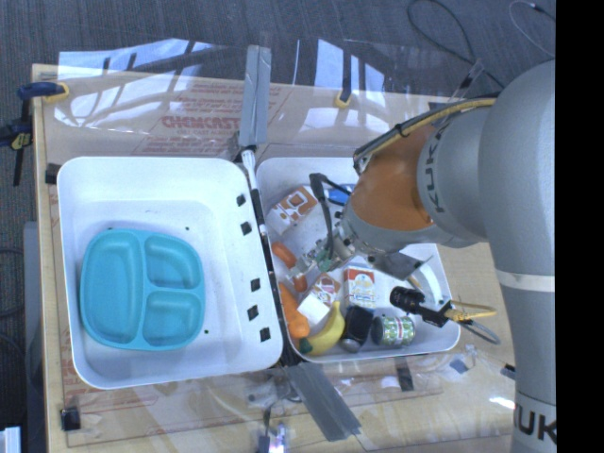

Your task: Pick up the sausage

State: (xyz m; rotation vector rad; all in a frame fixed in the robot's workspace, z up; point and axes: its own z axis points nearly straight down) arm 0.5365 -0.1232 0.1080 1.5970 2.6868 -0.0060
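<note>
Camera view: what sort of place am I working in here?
Probably a robotics lab's test bench, not a kitchen: two shallow white plastic bins sit on a clear-sheeted wooden bench, grey carpet with loose black cables lies behind, and a blue clamp grips the corner.

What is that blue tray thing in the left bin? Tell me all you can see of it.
The blue tray is a light turquoise plate, plastic by its look, with rounded corners and three sunken compartments: one long one on its left, two smaller on its right. It lies flat on the floor of the left bin, apart from the walls.
</note>
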